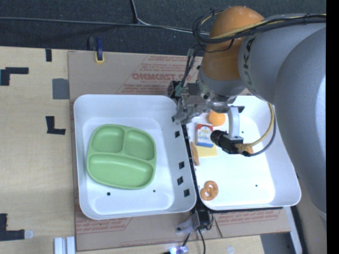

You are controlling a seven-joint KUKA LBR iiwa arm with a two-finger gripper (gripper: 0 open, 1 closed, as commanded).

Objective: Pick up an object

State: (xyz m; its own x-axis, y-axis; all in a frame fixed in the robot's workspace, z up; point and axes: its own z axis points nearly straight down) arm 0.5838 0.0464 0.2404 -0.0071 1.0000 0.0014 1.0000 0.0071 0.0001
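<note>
In the right bin (265,189) lie a small carton with a red top and blue-white front (204,135), a yellow cheese-like slab (206,152) just below it, an orange ball (216,118) above it, a tan stick (195,155) along the bin's left wall and a brown pretzel (209,190) near the front. My gripper (186,110) hangs at the bin's upper left corner, just left of the orange ball and above the carton. The wrist hides its fingertips.
The left bin (95,205) holds a green divided plate (122,155). The divider between the two bins runs right under the gripper. My large grey arm covers the right bin's far right side.
</note>
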